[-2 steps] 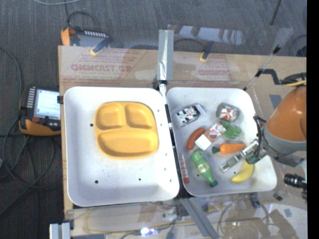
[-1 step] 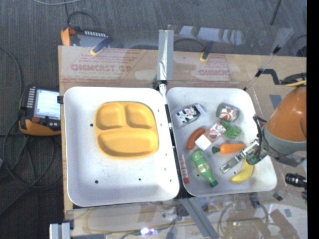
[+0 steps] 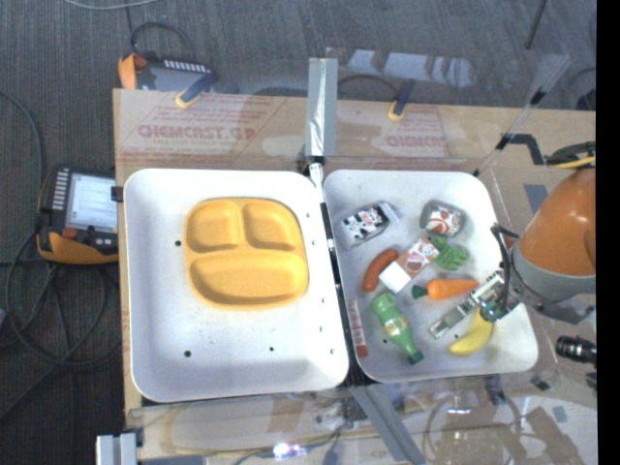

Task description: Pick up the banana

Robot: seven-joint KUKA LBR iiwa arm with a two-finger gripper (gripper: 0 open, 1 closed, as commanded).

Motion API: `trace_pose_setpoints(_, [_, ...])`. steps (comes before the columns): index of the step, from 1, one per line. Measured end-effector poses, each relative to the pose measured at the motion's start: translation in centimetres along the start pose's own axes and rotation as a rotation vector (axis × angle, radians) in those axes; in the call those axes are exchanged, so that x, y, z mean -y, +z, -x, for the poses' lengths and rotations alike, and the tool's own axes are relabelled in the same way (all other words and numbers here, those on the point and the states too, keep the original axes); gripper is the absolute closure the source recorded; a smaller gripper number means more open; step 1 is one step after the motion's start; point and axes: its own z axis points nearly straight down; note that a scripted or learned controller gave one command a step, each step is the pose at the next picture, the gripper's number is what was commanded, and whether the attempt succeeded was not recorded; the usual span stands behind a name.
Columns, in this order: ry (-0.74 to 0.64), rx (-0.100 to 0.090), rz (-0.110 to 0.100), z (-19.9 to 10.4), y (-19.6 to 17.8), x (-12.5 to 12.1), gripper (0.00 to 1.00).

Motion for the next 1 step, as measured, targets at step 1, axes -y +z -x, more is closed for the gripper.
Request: trace_pose_setpoints(1, [0.021, -0.001, 0.003, -0.01, 0.01, -0.03, 0.00])
